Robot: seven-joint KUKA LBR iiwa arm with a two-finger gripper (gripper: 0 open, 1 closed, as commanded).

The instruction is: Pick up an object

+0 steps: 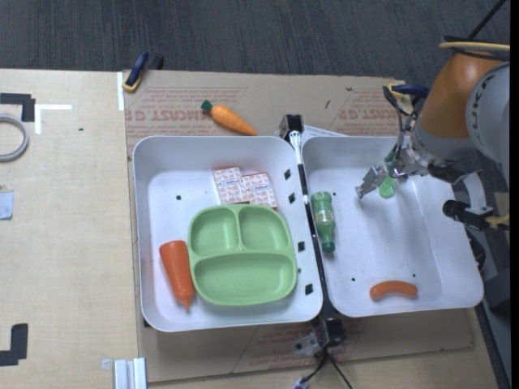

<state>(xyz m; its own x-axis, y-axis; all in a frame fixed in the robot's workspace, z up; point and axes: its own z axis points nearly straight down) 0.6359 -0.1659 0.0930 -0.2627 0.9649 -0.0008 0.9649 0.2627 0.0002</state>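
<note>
My gripper (375, 183) hangs over the upper middle of the right bin (430, 241), below the arm's orange band. A small green object (387, 189) sits right against the gripper; I cannot tell whether it is held. A green bottle (324, 220) lies along the right bin's left wall. An orange sausage (393, 290) lies near that bin's front edge. In the left bin (154, 185) are a green divided plate (242, 255), an orange bottle (177, 272) to its left and a pink-and-white packet (242, 186) behind it.
A toy carrot (229, 117) lies on the cardboard behind the left bin. A blue clamp (136, 70) grips the cardboard's back left corner. Black clips (291, 126) join the bins at the middle wall. A roll of tape (10, 138) lies at the far left.
</note>
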